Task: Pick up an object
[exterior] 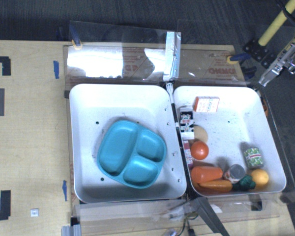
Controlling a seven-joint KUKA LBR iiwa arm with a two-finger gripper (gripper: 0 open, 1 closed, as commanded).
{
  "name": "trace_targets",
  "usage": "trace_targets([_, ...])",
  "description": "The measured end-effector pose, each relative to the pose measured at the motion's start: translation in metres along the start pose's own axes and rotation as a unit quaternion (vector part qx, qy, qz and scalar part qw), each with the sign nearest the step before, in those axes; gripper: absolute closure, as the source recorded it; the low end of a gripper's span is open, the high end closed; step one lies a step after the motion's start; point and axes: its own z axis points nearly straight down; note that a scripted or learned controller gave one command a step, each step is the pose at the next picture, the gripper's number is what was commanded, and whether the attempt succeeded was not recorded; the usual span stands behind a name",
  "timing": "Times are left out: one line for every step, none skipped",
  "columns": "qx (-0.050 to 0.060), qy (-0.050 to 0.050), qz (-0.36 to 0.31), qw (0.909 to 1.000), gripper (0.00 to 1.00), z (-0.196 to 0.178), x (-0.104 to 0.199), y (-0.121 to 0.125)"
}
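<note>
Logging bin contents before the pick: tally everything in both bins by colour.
Blue: 1, divided plate
Orange or red: 4, box, ball, two carrot-like pieces
Yellow: 1, round fruit
Green: 2, can, small piece
Grey: 1, round piece
Black-and-white: 1, carton
Total: 10

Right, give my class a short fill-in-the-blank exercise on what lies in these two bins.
1. The blue divided plate lies in the ____ bin.
2. The orange box sits near the right bin's ____ edge.
3. The yellow fruit lies in the right bin's near-____ corner.
4. The hand is ____ the bins, beyond the right bin's far corner.

Missing words: left; far; right; outside
</note>
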Motion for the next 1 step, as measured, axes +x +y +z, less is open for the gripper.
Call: trace_targets([0.000,0.002,-0.100,0.9950,1.00,-0.0889,-0.0317,-0.0116])
